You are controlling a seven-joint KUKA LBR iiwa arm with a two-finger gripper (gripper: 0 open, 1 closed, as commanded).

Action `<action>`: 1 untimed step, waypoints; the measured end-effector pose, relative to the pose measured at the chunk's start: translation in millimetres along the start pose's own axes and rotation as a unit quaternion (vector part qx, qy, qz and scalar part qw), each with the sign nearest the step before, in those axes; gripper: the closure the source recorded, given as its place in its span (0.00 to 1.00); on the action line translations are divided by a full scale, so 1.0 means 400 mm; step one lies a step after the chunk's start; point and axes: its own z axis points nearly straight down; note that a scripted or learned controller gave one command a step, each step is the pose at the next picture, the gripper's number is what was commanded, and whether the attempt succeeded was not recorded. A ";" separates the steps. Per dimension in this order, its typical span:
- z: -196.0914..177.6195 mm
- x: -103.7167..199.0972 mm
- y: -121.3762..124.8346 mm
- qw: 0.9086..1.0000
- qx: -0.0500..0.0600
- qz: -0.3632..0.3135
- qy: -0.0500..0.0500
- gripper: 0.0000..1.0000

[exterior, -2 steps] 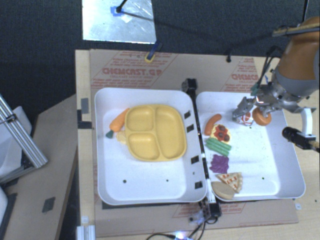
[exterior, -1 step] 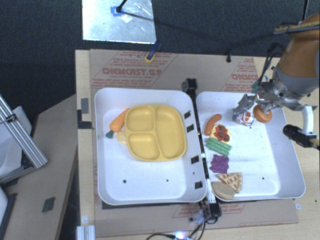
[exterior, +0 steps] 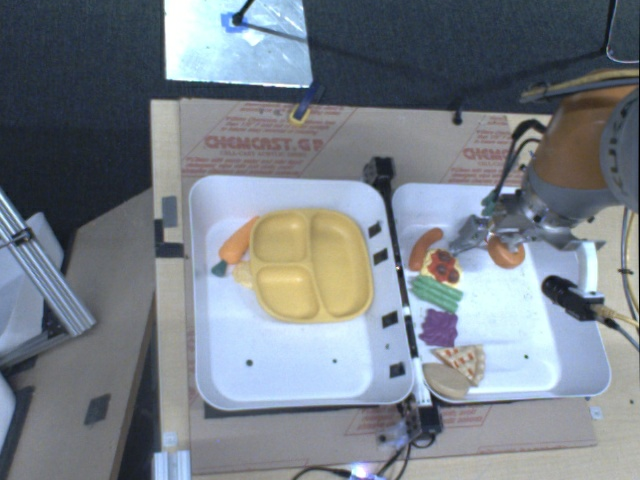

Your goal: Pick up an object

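Nearest lies a triangular toy pizza slice [exterior: 460, 359] in the right white bin [exterior: 570, 368]. Further back, the pincer [exterior: 478, 234] hovers by a round orange toy [exterior: 506, 254]; whether it is open, I cannot tell. A good grasp probably needs it centred squarely over one toy.

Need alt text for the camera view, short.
The arm's end effector hangs over toy food in the right bin: a sausage, pizza slice and purple piece. The left bin holds a yellow divided tray beside a carrot.

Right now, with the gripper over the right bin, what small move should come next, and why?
Probably a short straight descent. The gripper hovers in the right bin between the red sausage and the orange slice, with nothing seen between its fingers. Lowering onto the slice seems the nearest pick.
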 end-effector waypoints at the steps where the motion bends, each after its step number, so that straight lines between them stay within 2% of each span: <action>1: 0.106 0.006 -0.004 1.000 0.000 0.000 0.000 0.00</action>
